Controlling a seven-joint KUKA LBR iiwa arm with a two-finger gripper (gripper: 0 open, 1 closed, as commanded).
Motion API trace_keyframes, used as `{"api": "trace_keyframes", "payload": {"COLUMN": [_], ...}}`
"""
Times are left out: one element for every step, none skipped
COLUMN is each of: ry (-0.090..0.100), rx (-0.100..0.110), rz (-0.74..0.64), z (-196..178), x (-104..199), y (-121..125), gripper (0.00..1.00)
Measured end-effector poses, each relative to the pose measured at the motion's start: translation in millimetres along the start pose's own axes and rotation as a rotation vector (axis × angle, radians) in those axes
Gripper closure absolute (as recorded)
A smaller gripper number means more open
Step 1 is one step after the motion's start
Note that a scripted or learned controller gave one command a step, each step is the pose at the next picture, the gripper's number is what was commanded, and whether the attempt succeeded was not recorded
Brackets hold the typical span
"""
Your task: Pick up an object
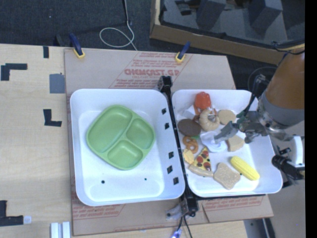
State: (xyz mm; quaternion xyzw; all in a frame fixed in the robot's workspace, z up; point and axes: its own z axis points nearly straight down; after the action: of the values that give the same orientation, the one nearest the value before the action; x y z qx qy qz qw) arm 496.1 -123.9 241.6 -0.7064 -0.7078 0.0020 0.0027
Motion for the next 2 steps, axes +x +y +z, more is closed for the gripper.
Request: {"api": "trace_keyframes", "payload": {"ry": [0.000,0.000], "rx": [-0.005,0.012], "rz": [0.000,-0.001], "z": [147.5,160.2], "x": [-32.4,15.0], "y": [67.8,134.4], "gripper": [0.00,0.00]}}
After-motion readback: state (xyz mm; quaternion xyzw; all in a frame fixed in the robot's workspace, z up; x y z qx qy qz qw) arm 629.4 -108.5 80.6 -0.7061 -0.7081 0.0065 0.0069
